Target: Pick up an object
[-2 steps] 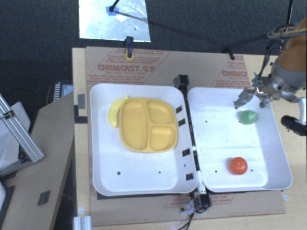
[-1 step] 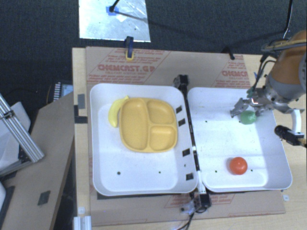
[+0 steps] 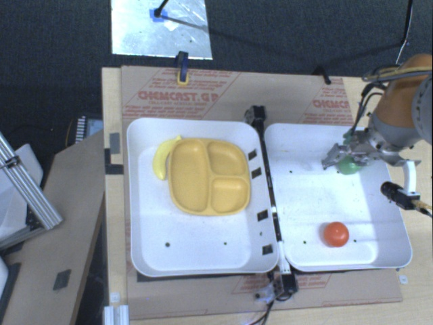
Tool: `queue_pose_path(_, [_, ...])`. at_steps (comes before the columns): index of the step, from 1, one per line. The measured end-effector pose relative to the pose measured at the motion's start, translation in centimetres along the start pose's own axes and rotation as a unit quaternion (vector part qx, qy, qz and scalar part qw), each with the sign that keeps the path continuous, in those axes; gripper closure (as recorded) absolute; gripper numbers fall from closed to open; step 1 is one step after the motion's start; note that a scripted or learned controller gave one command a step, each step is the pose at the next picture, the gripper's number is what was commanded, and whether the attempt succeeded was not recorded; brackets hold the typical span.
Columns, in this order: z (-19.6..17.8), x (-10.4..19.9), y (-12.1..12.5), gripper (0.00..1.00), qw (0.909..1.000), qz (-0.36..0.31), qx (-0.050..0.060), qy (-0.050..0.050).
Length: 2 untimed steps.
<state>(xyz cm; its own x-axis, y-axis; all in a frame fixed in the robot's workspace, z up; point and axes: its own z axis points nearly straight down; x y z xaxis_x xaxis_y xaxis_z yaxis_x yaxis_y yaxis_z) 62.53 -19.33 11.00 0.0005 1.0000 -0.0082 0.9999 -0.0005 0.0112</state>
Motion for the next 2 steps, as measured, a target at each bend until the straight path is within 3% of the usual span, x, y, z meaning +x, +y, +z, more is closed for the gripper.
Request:
queue_pose_path(1, [-0.4,0.1,0.2,0.00,1.0000,-0.001,-0.004,0.000])
queue_pose_path(2, [-1.5,0.1,0.3,1.00,1.0000,-0.001,-0.005,-0.001])
